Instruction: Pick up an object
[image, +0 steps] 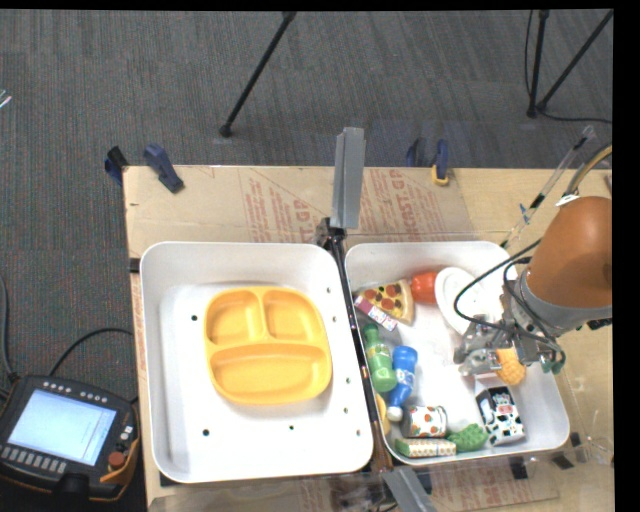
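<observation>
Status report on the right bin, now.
Gripper low over right bin. Orange-yellow toy directly beneath it; grasp unconfirmed. Black-and-white carton and white plate close by.

orange bumpy toy (511, 367) in right bin (555, 400), right side, just under pincer (505, 352); grip between fingers unclear

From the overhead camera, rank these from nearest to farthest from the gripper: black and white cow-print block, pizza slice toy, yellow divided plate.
1. The black and white cow-print block, just below the gripper, right bin.
2. The pizza slice toy, right bin's far left corner.
3. The yellow divided plate, left bin.
</observation>
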